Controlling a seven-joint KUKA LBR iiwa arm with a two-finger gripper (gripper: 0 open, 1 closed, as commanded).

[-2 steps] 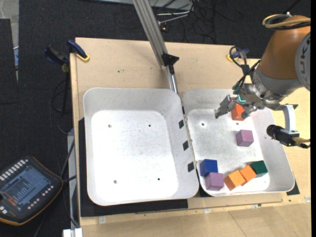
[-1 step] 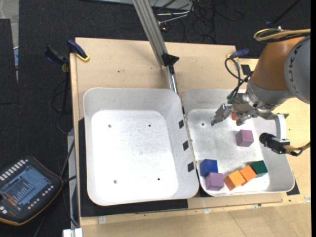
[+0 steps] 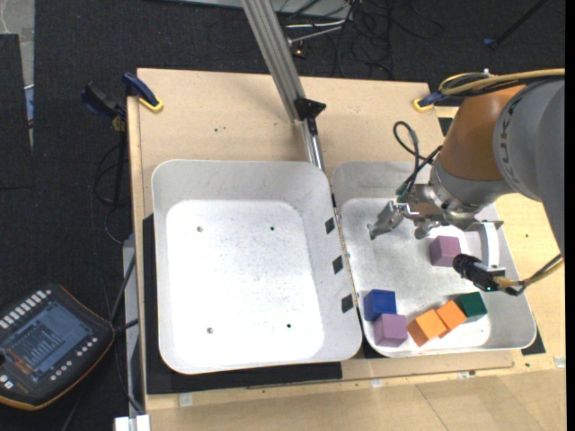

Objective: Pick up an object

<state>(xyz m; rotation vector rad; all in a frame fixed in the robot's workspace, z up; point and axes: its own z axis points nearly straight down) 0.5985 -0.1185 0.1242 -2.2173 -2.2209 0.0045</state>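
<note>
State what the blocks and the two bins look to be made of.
Blocks, e.g. the blue block and orange block: matte, evenly coloured cubes, probably painted wood or foam. Left bin and right bin: white moulded plastic, judging by rounded corners and thin rims.

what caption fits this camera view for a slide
Grey arm's gripper hovers over the right white bin above blue, purple, orange and green cubes.
</note>
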